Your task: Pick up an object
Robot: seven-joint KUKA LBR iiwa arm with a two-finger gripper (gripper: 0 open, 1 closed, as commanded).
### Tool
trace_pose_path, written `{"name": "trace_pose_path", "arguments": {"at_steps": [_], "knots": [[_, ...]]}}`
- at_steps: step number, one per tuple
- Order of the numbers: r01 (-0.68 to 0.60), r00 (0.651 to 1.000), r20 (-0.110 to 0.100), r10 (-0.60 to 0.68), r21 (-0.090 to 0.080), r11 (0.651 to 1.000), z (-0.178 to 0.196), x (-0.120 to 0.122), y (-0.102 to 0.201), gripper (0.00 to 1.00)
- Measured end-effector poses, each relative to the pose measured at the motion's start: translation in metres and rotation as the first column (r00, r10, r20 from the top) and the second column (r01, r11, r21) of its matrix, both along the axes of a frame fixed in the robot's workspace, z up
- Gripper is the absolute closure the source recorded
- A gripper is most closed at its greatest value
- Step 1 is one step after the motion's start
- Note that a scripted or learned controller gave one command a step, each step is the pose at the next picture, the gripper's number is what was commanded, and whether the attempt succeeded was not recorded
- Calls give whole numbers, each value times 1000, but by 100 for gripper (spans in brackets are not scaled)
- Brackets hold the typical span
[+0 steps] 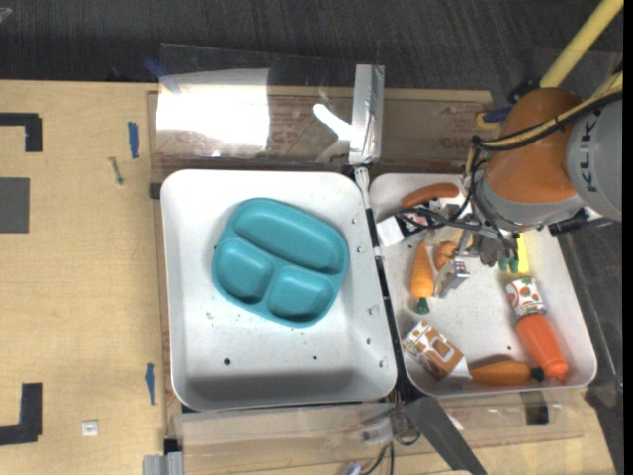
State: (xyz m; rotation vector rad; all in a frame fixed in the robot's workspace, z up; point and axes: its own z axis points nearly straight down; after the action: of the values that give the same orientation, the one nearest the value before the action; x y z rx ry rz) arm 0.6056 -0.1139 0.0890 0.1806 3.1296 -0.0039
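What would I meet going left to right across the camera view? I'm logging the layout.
Teal divided tray in the left bin, then the small patterned carton, the pincer by the carrot, and the orange bottle in the right bin.

Divided tray in left bin; bottle, carrot, small carton in right bin.

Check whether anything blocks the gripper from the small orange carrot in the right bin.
Nothing visible does. The gripper hangs in the right white bin just beside the small orange carrot, with bare bin floor between them.
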Motion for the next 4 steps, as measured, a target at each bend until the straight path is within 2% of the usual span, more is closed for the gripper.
{"name": "trace_pose_path", "arguments": {"at_steps": [1,2,3,4], "knots": [[-35,999,4,35,0,999,0,-5,11,0],[-55,998,5,55,1,998,1,-28,14,0],[-57,998,17,57,-1,998,14,-24,15,100],[169,986,7,-169,6,986,128,2,67,100]]}}
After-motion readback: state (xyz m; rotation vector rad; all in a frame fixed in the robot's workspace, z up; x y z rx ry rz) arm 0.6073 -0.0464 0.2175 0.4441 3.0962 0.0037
